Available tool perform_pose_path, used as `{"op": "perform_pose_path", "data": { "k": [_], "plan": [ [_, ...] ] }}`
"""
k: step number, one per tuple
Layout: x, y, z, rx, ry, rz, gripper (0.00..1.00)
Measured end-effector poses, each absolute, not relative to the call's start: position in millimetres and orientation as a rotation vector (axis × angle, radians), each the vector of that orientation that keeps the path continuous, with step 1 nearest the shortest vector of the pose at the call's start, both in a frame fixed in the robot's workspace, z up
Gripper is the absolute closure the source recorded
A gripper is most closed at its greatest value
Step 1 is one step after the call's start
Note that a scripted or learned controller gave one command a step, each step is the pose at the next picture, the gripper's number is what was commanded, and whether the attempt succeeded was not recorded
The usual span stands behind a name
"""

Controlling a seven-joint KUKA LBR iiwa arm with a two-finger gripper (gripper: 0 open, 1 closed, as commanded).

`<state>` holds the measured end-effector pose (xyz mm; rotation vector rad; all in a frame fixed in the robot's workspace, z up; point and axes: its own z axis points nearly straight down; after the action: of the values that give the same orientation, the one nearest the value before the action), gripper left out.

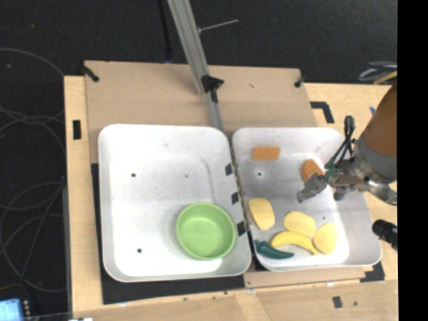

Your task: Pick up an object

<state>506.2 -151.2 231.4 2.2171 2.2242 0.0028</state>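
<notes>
My gripper (322, 193) hangs over the right side of the right bin (287, 140), with its fingers open and nothing between them. An orange round object (311, 170) lies just up and left of it, partly hidden by the gripper body. In the same bin, an orange block (266, 154) lies near the far wall. Toward the front are a yellow oval piece (261, 214), a second yellow piece (299, 222), a banana (293, 241), a yellow fruit (326, 238) and a dark green object (273, 249).
The left bin (154, 156) holds a green bowl (206, 230) near its front right corner. A grey metal pole (190, 39) slants up from the back edge between the bins. The arm's orange band (383, 129) sits at the right.
</notes>
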Motion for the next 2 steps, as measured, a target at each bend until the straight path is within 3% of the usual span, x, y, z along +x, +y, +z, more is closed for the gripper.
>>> {"op": "perform_pose_path", "data": {
  "k": [1, 2],
  "plan": [
    [506.2, -151, 231, 2.219, 2.222, 0.003, 0.00],
    [503.6, -154, 189, 2.222, 2.222, -0.004, 0.00]
  ]
}}
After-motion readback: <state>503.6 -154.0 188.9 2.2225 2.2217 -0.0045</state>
